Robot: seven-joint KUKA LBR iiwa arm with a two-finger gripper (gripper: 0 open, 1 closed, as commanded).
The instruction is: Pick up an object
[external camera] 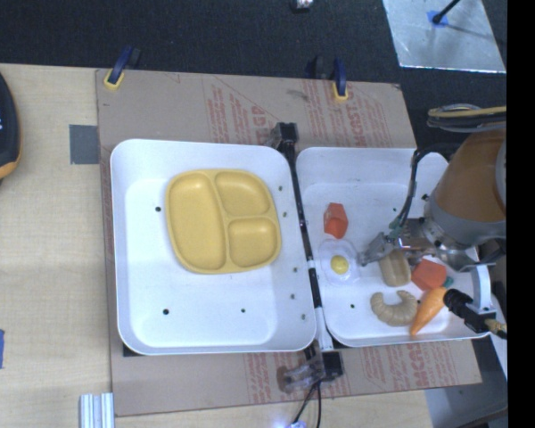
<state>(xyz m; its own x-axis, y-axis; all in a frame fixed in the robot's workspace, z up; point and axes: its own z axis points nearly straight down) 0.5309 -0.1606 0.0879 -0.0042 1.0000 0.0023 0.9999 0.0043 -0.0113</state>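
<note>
while tool [381,254] hovers, carrot [427,312] lies diagonal, tip lower-left

Probably a lab: clamped cardboard [250,105], paired bins [205,328].

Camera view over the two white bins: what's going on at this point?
The grey arm with the orange band reaches into the right white bin, its gripper low among the toy foods: a tan bread-like piece, a beige shrimp, an orange carrot, a red-orange block and a fried egg. Nothing is visibly lifted. The left white bin holds a yellow divided plate.
</note>
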